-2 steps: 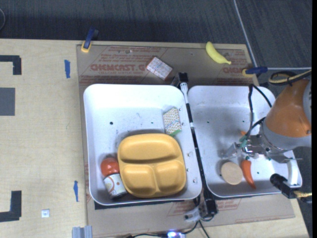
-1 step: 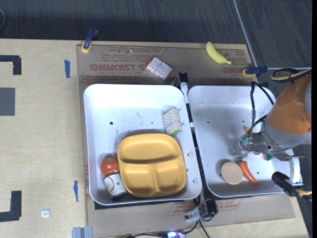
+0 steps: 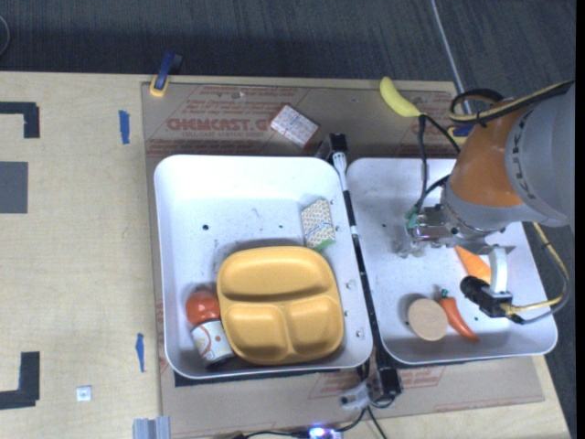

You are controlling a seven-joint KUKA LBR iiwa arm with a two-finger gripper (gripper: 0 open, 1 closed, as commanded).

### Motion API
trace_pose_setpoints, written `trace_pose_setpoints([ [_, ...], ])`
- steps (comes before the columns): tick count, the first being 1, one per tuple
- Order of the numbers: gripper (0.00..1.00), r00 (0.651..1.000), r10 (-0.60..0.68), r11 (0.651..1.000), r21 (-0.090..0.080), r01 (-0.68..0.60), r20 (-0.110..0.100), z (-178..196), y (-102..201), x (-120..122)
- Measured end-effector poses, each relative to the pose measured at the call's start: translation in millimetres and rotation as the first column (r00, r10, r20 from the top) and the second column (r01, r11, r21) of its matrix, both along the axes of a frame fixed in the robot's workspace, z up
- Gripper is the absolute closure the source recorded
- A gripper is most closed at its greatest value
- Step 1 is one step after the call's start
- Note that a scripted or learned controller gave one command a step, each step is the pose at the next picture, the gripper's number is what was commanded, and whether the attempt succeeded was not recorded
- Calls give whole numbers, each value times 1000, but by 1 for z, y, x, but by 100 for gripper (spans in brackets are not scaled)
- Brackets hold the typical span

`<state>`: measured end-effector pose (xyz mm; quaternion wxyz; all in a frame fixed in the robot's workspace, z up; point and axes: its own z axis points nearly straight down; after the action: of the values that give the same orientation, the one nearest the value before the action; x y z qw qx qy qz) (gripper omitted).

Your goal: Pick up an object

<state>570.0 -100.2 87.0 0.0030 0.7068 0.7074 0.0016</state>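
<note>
Wooden bench (image 3: 73,273) with a cardboard sheet under two white bins. Left bin (image 3: 183,190), centre frame: yellow divided tray (image 3: 279,305), a small patterned packet (image 3: 317,222) above it, an orange-and-white can (image 3: 208,329) at lower left. Right bin (image 3: 393,186): carrot (image 3: 457,316) and round tan disc (image 3: 427,319) touching, lower centre. Gripper (image 3: 422,231) low in this bin's middle; its opening cannot be judged, nothing seen held.

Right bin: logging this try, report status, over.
Gripper low in right bin, fingers unclear. Toy carrot and tan disc lie apart from it, near front wall. Nothing between.
</note>
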Motion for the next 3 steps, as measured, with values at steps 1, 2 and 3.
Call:
trace_pose_setpoints([
  [1, 0, 1000, 0, 1000, 2, 0, -3, -1, 1, -1],
  [2, 0, 1000, -2, 1000, 1, 2, -5, -1, -21, -88],
  [3, 100, 1000, -3, 1000, 1, 3, 0, 9, -21, -86],
])
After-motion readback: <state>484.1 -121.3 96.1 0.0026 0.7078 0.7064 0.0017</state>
